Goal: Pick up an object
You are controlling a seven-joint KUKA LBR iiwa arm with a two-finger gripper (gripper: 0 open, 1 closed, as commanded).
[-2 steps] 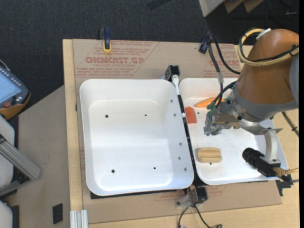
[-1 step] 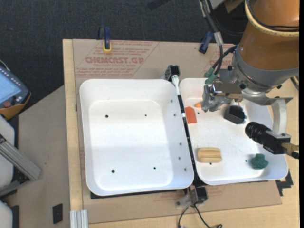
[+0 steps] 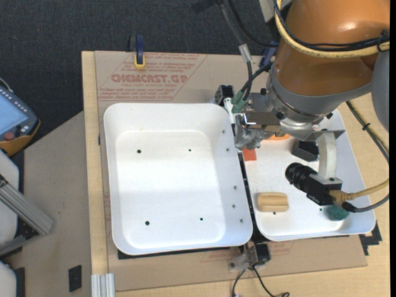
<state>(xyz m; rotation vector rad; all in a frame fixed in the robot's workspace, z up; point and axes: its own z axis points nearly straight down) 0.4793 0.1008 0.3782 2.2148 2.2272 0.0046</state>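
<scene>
Lying in the right bin — tan block just below the tool, whose grip state I cannot tell

Grey arm, orange band — black cables

Arm reaching in from right, wrist down, hand low.

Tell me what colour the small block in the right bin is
The block is light tan, like bare wood, seen in the camera view on the right bin.
</scene>
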